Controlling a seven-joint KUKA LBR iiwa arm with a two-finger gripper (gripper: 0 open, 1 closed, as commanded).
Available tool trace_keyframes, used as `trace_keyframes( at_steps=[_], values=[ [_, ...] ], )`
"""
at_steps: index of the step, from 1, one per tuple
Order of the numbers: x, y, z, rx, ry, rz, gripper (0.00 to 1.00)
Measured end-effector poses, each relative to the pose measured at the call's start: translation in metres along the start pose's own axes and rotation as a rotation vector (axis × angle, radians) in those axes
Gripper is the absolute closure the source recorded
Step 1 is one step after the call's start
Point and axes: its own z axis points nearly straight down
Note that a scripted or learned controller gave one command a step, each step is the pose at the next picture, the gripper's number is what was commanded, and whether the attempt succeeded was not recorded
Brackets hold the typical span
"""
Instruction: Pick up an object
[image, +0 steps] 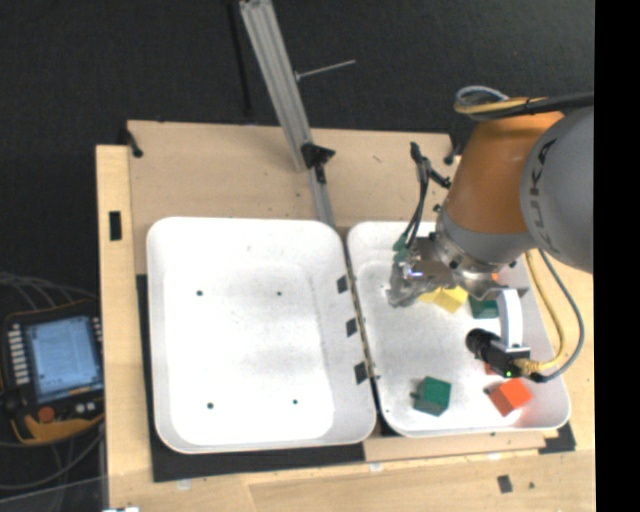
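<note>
The grey arm with its orange band reaches in from the right over the right bin (392, 415). Its hand (408, 283) hangs low over the far left part of that bin; whether it is released or clenched cannot be told. Just right of the hand lies a yellow block (446, 298), partly under the wrist. A green block (431, 395) rests near the bin's near edge, and an orange block (509, 397) sits at its near right corner. The left bin (160, 300) lies beside it on the tabletop (220, 170). Letters on the arm's grey housing are cut off and unreadable. A pendant with a lit screen (60, 358) sits far left.
</note>
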Motion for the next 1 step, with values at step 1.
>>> trace_keyframes(
  at_steps=[1],
  values=[
    [0.0559, 0.0262, -0.0049, -0.001, 0.003, -0.003, 1.00]
  ],
)
